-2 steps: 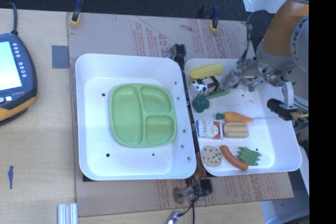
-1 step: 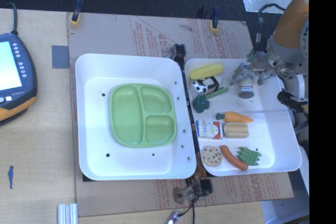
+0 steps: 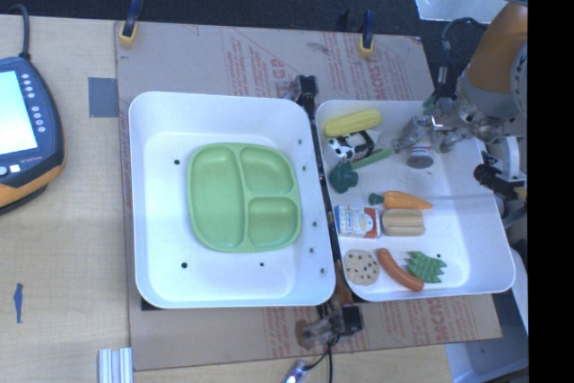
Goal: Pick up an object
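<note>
My gripper (image 3: 418, 142) hangs over the far part of the right bin (image 3: 475, 220), just right of a yellow corn cob (image 3: 353, 122) and a black-and-white toy (image 3: 352, 144). Nothing shows between its fingers. Below it lie a green broccoli piece (image 3: 345, 175), an orange carrot (image 3: 400, 200), a tan bread roll (image 3: 403, 223), a small printed carton (image 3: 356, 221), a cookie (image 3: 360, 265), a red sausage (image 3: 398, 270) and a green leafy piece (image 3: 425, 265).
The left bin (image 3: 152, 193) holds a green divided plate (image 3: 244, 195). A tablet-like controller (image 3: 25, 130) lies at the bench's far left. Clamps (image 3: 367, 30) stand along the back edge of the cardboard sheet. The arm's orange band (image 3: 498, 45) rises at the right.
</note>
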You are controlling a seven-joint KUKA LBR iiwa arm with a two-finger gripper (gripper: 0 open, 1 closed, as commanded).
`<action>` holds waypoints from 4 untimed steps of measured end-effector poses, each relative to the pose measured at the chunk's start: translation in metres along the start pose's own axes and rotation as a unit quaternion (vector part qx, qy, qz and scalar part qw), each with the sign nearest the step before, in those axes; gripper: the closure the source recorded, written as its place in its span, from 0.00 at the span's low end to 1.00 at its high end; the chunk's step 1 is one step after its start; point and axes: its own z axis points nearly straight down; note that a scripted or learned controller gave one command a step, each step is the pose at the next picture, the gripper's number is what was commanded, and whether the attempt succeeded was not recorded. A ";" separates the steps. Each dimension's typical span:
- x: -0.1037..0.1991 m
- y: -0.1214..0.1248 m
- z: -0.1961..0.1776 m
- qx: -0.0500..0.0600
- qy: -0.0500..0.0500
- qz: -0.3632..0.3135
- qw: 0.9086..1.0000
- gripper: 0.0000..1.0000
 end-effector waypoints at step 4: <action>0.015 0.000 -0.010 0.000 -0.001 -0.002 1.000 1.00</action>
